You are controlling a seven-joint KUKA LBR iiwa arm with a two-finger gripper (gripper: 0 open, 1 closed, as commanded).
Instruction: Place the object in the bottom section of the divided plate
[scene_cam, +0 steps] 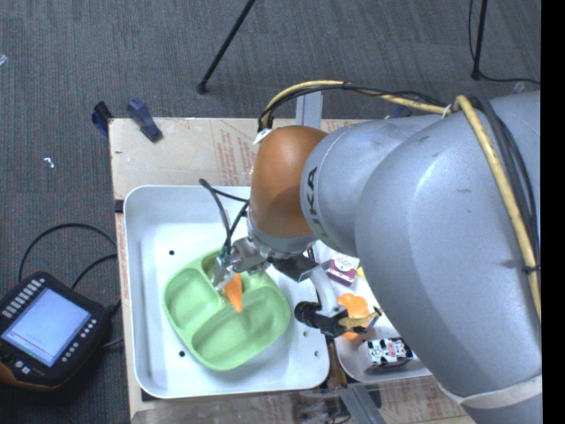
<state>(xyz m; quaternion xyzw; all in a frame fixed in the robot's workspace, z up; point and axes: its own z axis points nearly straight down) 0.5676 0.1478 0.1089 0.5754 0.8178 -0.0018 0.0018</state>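
Observation:
A light green divided plate (pixel 221 321) lies in the left white bin (pixel 150 237), turned at a slant. My gripper (pixel 231 272) hangs over the plate's upper right part, below the arm's orange band. An orange carrot-like piece (pixel 235 292) hangs point down between its fingers, just above the ridge that splits the plate's sections. The gripper is shut on that piece.
The right bin (pixel 388 374) holds an orange toy (pixel 355 307), a small dark red and white box (pixel 342 272) and a black and white packet (pixel 387 352). A teach pendant (pixel 48 325) lies on the floor at left. Blue clamps (pixel 141 120) sit at the bench's far left corner.

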